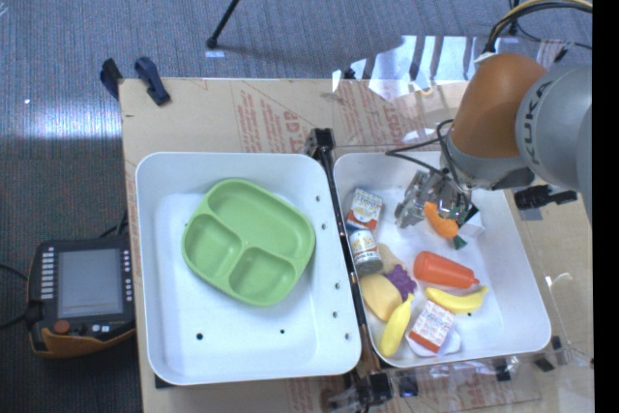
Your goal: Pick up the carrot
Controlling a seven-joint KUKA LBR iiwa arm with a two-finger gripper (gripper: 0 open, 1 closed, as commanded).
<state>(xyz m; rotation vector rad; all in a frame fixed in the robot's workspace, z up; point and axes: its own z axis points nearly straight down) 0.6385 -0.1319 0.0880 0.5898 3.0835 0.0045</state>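
The carrot [443, 225] is small and orange with a green top, and it lies in the upper right part of the right bin [517, 276]. My gripper [433, 205] hangs directly over the carrot's upper end, touching or nearly touching it. The wrist and gripper body hide part of the carrot, so its grip cannot be read from this angle. The orange band of the arm [498, 106] sits just above and to the right.
The right bin also holds a larger orange-red piece [445, 269], a banana [456, 298], a small can [365, 250], two snack packets [365, 206] [432, 326], a purple item [398, 280] and yellow food pieces [380, 297]. A green divided plate [249, 242] lies in the left bin [160, 305].
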